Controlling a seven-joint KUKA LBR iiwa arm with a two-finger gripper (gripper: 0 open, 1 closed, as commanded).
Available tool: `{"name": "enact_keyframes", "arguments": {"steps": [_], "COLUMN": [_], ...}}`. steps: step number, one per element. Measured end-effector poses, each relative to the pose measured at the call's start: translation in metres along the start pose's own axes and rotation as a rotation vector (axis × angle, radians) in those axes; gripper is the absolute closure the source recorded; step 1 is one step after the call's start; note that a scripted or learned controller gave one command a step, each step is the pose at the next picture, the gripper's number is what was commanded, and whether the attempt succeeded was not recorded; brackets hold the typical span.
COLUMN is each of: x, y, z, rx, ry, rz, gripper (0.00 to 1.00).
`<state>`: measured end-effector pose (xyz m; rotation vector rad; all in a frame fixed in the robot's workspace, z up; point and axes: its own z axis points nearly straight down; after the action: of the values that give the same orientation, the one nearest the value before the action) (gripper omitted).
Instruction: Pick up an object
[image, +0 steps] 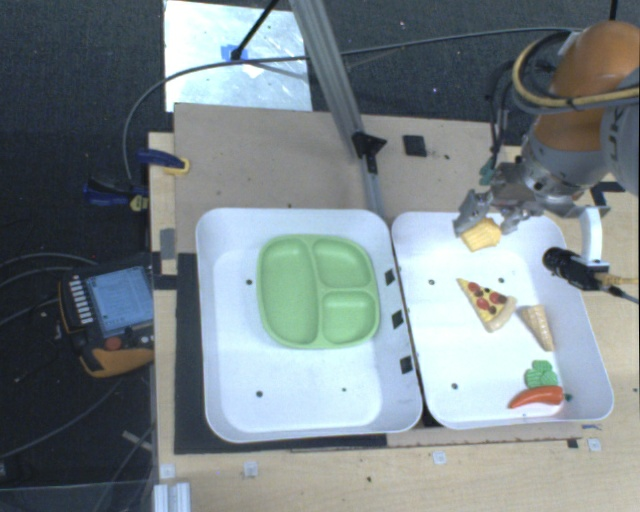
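My gripper (490, 222) hangs over the far left corner of the right bin (440, 400). A yellow cheese-like block (482, 237) sits between its two fingers, which are closed against the block's sides. A pizza slice (487, 302) lies in the middle of that bin. A tan wedge (539, 325) lies just right of the slice. A red and green vegetable toy (538, 388) rests near the bin's front right corner.
The left bin (225, 400) holds a green divided plate (319, 291). A grey pole (335, 80) slants over the bench behind the bins. A black fitting (572, 266) sticks in over the right bin's right rim.
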<state>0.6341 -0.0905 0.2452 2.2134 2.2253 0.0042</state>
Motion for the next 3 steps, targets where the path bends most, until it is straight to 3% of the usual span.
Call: {"name": "enact_keyframes", "arguments": {"steps": [3], "x": [0.149], "y": [-0.038], "z": [0.026], "rx": [0.005], "ry": [0.002], "rz": [-0.004], "gripper": [1.00]}}
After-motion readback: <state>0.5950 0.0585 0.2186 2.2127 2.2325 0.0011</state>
